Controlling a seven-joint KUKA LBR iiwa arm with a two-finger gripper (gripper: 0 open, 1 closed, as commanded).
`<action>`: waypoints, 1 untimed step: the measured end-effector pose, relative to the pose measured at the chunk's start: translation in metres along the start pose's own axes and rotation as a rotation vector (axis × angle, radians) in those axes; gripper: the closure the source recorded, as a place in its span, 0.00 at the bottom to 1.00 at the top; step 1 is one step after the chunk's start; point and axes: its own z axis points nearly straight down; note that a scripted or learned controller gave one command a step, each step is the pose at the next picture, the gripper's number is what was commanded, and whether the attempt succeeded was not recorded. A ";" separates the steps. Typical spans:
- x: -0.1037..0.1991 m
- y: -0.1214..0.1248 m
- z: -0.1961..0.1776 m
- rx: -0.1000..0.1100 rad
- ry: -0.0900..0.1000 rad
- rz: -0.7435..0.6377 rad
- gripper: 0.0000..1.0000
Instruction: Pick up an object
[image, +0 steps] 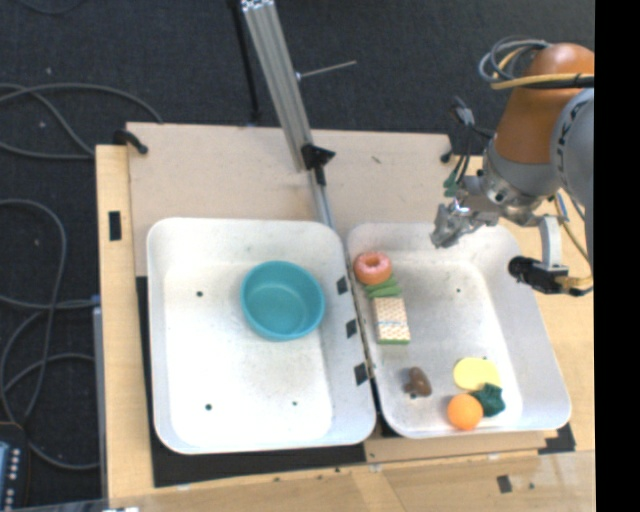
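We count two bins: left bin (180, 400) one bowl (283, 299); right bin (520, 340) six items; hand (447, 228) at one o'clock, grip unclear.

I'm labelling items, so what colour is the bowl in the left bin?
Teal, a blue-green; the bowl shows clearly in the camera view.

Two white bins on the table (120, 300): left bin (180, 400), right bin (520, 330). One teal bowl (283, 299), left of the divide between them. Right of that divide, six small items: one pink donut (372, 267), one green-and-tan block (390, 316), one brown lump (417, 381), one yellow piece (475, 373), one orange ball (464, 411), one dark green piece (492, 401).
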 end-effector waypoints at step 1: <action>0.051 -0.007 0.001 0.003 0.000 -0.004 1.00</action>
